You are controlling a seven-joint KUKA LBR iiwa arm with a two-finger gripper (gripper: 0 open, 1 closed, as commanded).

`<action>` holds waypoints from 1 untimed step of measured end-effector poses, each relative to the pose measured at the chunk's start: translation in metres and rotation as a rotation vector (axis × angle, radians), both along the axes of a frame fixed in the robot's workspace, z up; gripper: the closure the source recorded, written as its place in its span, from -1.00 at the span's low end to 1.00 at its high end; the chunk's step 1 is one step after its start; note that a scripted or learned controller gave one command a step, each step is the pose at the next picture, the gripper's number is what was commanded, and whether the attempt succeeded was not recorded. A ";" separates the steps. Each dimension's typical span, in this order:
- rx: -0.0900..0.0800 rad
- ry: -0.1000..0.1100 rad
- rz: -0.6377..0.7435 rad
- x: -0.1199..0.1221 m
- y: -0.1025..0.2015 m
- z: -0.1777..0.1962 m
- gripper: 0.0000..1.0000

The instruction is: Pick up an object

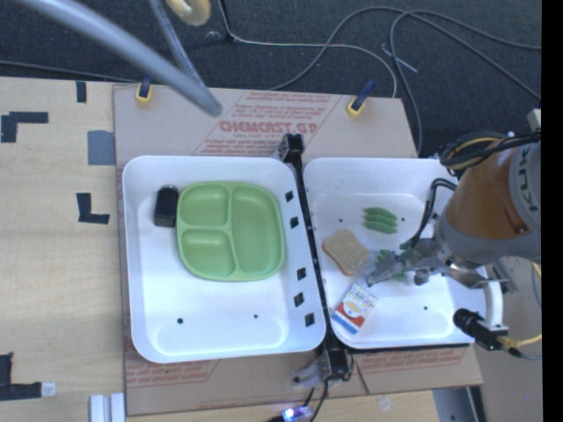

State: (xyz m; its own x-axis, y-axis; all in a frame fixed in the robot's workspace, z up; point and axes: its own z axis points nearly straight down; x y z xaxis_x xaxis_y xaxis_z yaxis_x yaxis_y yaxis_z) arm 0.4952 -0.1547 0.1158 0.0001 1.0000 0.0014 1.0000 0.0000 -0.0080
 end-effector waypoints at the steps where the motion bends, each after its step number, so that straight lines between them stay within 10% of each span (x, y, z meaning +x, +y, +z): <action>1: 0.000 -0.004 0.002 0.001 0.001 0.013 1.00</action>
